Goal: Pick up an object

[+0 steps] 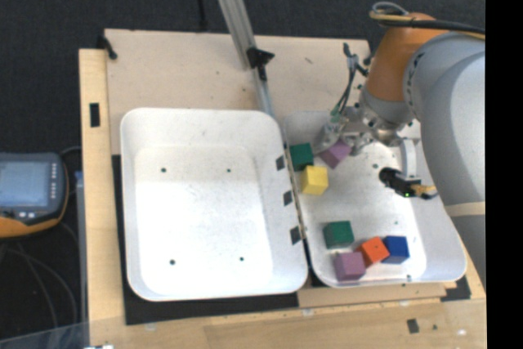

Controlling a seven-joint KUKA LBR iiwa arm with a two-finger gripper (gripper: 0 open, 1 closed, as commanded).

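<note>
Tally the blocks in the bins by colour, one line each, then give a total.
Green: 2, one by the divider, one lower down
Purple: 2, one at the tool, one near the front rim
Yellow: 1
Orange: 1
Blue: 1
Total: 7

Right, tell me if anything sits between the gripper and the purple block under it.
Nothing visible does. The gripper is directly over the purple block, which seems to touch its fingertips. The green block and yellow block lie beside it, toward the other bin.
</note>
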